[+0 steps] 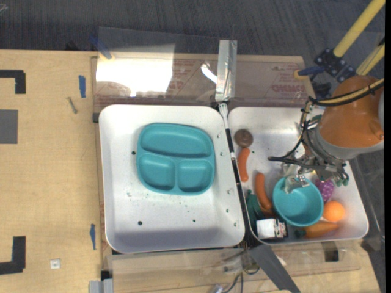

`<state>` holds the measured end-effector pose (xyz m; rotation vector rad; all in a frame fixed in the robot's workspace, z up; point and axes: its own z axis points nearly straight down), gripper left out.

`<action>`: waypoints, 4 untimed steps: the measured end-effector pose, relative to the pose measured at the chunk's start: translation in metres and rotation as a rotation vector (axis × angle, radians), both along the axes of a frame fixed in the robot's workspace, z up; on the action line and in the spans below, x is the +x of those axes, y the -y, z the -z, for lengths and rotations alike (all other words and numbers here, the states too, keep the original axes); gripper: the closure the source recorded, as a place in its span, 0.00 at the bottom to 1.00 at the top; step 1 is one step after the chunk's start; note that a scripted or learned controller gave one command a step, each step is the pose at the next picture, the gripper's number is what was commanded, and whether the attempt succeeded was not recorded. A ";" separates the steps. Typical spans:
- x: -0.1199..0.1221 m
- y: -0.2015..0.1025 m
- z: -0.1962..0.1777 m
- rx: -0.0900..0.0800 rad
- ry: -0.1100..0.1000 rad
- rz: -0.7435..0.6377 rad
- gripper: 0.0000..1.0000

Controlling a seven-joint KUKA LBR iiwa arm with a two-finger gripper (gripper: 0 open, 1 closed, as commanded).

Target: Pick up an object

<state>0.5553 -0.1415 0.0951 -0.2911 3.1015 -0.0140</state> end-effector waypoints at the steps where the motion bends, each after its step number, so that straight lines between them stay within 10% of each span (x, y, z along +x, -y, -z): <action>1: 0.044 -0.022 -0.157 0.004 -0.008 -0.008 1.00; 2: 0.042 -0.022 -0.151 0.007 -0.019 -0.007 0.00; 3: 0.054 0.003 -0.008 0.007 -0.015 0.007 0.00; 4: 0.034 0.079 -0.044 0.012 -0.014 0.504 0.00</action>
